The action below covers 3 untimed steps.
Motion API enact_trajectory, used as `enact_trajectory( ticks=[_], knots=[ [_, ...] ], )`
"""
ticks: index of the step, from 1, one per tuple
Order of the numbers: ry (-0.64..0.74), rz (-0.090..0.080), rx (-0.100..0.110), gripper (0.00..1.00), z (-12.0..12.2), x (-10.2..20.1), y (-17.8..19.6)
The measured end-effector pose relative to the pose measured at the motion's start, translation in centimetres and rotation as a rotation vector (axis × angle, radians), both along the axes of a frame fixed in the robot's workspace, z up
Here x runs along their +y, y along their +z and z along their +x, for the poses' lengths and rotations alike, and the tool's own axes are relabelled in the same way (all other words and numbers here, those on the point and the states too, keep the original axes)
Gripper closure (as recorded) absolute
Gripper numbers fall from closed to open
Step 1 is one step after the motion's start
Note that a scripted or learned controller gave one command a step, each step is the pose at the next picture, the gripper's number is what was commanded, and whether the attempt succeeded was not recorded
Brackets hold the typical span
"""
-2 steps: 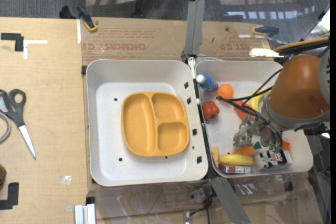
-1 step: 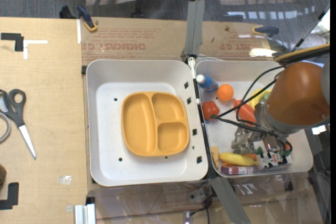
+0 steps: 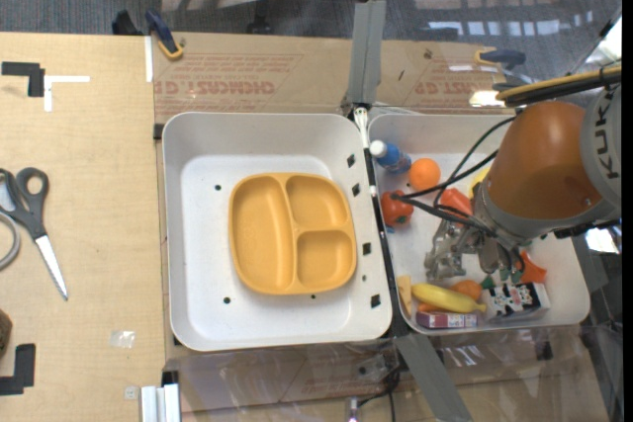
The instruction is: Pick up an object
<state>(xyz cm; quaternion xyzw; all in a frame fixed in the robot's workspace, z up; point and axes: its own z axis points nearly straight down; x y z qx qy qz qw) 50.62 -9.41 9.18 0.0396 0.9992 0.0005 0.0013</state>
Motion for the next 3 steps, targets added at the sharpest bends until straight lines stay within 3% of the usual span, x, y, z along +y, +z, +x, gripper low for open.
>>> enact_trajectory(
  ticks=[1, 2, 3],
  knots=[
    [0.386, -0.003, -0.004, 1.0, 4.6, -7.7, 0.1],
    [0.267, -0.001, -0.004, 1.0, 11.7, -3.7, 0.4],
    [-0.048, -0.001, -0.005, 1.0, 15.4, -2.4, 0.2]
  ],
)
